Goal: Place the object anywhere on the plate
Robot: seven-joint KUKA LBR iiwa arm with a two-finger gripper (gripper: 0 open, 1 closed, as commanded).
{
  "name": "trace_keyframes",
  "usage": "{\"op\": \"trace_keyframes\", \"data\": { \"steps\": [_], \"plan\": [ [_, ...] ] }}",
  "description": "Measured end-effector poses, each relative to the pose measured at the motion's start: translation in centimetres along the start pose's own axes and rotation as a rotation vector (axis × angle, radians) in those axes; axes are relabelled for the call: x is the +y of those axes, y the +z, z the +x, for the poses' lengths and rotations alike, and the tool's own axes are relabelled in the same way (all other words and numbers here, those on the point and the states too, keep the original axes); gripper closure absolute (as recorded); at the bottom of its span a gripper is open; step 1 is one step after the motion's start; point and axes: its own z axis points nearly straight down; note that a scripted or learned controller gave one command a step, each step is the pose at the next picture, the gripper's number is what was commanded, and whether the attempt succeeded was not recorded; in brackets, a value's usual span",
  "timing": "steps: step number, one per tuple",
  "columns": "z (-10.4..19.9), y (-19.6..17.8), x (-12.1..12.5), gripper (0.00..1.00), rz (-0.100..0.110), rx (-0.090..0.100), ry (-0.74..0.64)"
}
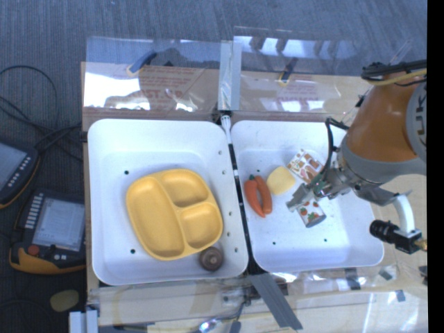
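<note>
The camera view is taken from above the counter (62, 318), on which two shallow white bins are set side by side. In the left bin (111, 144) a yellow divided plate (173, 212) is seen, with three compartments and nothing on it; a small brown round object (211, 257) lies just beside the plate's near edge.

In the right bin (347, 248) an orange carrot-like toy (259, 195) lies near the dividing wall, a pale yellow rounded piece (280, 180) sits just beside it, and a printed packet (305, 164) is placed a little further right. A second small printed packet (312, 214) is seen below the claw (309, 193), which is lowered over this cluster from the right.

Whether the claw is released or clenched cannot be told, as the wrist covers it, and nothing is visibly gripped. The object to be moved is judged to be one of the pieces in the right bin, well apart from the plate.

The step in hand is judged to be the pick, not yet completed. For the next move, a firm grip on a single piece is called for, followed by a lift clear of the bin walls, a carry leftward across the divider, and a release over any compartment of the plate.
</note>
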Motion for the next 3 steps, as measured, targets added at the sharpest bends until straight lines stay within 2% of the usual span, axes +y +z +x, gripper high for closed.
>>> {"op": "trace_keyframes", "data": {
  "steps": [1, 2, 3],
  "plan": [
    [6.2, 3.6, 2.9, 1.00, 0.003, -0.001, -0.135],
    [13.3, 3.6, 2.8, 1.00, 0.002, -0.001, -0.355],
    [20.9, 1.4, 5.0, 1.00, 0.002, -0.003, -0.420]
  ]
}}
